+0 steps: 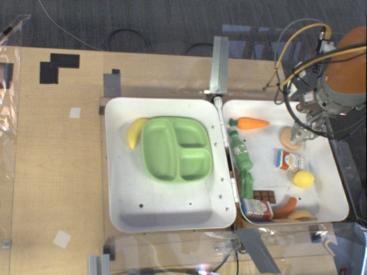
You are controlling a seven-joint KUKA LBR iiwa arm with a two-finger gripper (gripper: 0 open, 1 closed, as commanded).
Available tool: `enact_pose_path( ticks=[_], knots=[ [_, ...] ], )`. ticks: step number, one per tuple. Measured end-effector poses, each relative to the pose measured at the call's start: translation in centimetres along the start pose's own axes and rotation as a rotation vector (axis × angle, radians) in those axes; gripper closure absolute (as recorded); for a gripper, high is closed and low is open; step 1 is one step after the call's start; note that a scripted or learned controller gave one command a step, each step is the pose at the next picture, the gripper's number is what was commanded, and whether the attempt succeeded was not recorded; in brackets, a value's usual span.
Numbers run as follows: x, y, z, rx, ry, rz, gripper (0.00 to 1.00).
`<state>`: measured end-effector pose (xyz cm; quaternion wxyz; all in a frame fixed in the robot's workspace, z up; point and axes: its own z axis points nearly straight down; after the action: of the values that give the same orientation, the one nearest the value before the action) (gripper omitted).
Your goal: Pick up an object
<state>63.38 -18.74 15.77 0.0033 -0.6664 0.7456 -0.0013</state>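
My gripper (pixel 299 135) hangs over the back right part of the right bin (pixel 338 179), just above a tan round disc (pixel 289 138) that its fingers partly hide. An orange carrot (pixel 251 124) lies at the bin's back left. A green bottle (pixel 241 156) runs along the left wall. A small white carton (pixel 291 160) and a yellow lemon (pixel 303 179) sit right of centre. At the front lie a chocolate bar (pixel 264 196), a red and white packet (pixel 258 209), a sausage (pixel 284 206) and a tan piece (pixel 299 215).
The left bin (pixel 120 199) holds a green divided plate (pixel 175 149) with a yellow banana (pixel 135 132) at its left rim. A metal divider post (pixel 217 67) stands behind the bins. Cables (pixel 298 56) loop above the wrist.
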Motion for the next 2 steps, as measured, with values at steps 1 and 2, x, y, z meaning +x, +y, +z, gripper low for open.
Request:
enact_pose_path(
  ticks=[1,2],
  knots=[
    [1.30,-4.04,-11.53,0.012,0.004,-0.167,1.00],
    [1.02,-4.14,-12.43,0.014,-0.002,-0.165,1.00]
  ],
)
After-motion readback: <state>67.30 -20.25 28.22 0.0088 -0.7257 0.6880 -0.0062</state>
